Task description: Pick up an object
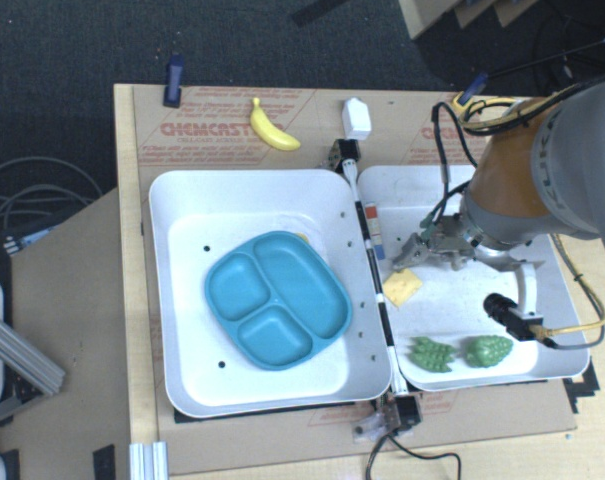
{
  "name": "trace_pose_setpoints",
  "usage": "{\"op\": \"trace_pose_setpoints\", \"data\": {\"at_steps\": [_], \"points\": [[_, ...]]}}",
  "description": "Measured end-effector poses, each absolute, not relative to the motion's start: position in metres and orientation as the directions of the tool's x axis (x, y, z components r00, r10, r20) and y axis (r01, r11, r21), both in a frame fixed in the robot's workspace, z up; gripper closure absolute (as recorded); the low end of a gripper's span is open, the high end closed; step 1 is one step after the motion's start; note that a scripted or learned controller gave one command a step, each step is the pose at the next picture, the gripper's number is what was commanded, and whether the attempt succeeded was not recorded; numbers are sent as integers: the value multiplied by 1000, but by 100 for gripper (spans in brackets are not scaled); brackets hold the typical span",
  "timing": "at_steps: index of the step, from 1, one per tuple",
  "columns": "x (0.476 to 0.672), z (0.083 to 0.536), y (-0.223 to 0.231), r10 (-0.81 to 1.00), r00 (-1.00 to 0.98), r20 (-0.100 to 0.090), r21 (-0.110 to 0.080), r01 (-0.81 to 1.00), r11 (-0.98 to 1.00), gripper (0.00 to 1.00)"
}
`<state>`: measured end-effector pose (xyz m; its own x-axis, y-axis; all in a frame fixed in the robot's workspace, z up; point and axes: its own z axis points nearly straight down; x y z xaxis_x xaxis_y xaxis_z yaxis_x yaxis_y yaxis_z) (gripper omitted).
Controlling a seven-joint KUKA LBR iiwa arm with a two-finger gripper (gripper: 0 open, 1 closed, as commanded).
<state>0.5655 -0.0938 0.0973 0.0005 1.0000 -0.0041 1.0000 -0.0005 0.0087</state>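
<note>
End effector (414,256) above yellow block (401,287) in right bin (552,363); apparently touching; grip state unclear.

A blue divided tray (275,298) lies in a white bin (172,268); a yellow banana (270,128), pale yellow block (401,287) and two green toys (432,354) show.

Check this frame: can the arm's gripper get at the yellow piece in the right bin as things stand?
Probably yes. The gripper hangs just above and beside the yellow piece, which lies bare on the right bin's floor near the dividing wall. Nothing covers it; the wall alongside may crowd one finger. The two green toys lie well apart.
</note>
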Motion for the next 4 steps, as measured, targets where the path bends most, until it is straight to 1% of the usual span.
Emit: {"op": "trace_pose_setpoints", "data": {"at_steps": [1, 2, 3, 4], "points": [[583, 84, -93, 1000, -1, -1, 1, 1000, 1, 0], [573, 85, -94, 1000, 0, 1, -2, 1000, 0, 0], [561, 85, -92, 1000, 0, 1, -2, 1000, 0, 0], [578, 85, -96, 1000, -1, -1, 2, 1000, 1, 0]]}}
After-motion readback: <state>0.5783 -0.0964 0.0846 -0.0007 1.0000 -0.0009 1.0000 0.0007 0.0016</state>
